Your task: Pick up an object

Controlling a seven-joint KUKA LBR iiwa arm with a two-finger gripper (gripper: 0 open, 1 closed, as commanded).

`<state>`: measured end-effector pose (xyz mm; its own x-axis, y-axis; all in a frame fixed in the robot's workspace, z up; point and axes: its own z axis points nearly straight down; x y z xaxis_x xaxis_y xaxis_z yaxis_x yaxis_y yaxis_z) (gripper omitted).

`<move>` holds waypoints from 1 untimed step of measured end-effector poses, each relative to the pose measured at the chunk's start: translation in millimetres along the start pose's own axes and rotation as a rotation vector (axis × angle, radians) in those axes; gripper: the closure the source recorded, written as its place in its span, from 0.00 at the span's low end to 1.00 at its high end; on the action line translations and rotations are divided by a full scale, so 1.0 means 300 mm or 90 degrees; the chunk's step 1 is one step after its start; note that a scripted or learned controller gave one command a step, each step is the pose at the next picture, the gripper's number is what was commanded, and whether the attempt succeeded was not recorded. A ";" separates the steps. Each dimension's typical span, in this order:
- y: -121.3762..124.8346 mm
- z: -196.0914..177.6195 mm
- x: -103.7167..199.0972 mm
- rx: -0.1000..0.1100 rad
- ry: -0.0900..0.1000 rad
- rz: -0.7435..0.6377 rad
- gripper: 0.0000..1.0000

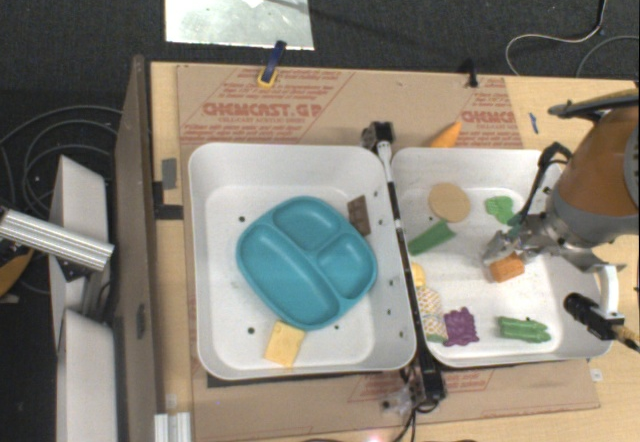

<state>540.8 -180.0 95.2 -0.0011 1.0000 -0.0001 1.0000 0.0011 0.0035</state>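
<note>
Two shallow white bins are seen side by side on a cardboard-covered counter (300,95).

The left white bin (215,190) holds:
- a teal plastic plate with three compartments (305,260), lying tilted near the middle;
- a small dark brown block (358,214), set at the plate's upper right edge, close to the divider between the bins;
- a pale yellow square piece (284,343), placed just below the plate near the bin's lower wall.

The right white bin (470,162) holds:
- a tan round disc (449,202) in the upper part;
- a long green piece (431,237), laid at a slant just below the disc;
- a small bright green leafy item (499,207), to the right of the disc;
- an orange block (507,269), near the middle right;
- a purple bunch-shaped toy (460,326), near the lower wall;
- a green ridged toy (523,329), to the right of the purple one;
- a pale netted item (428,305), against the divider on the left side.

An orange wedge-shaped piece (446,136) is seen outside the bins, on the cardboard just above the right bin's upper wall.

The grey arm with its orange band is reached in from the right, and the jaws of the gripper (508,252) are lowered into the right bin directly over the orange block. Their tips are seen touching or just above the block's upper edge. Whether the jaws are released or clenched cannot be told, and the block is not clearly shown between them; it appears to rest on the bin floor.
</note>
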 end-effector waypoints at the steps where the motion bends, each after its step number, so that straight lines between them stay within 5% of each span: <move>1: 0.127 -0.215 0.312 -0.003 0.001 -0.008 1.00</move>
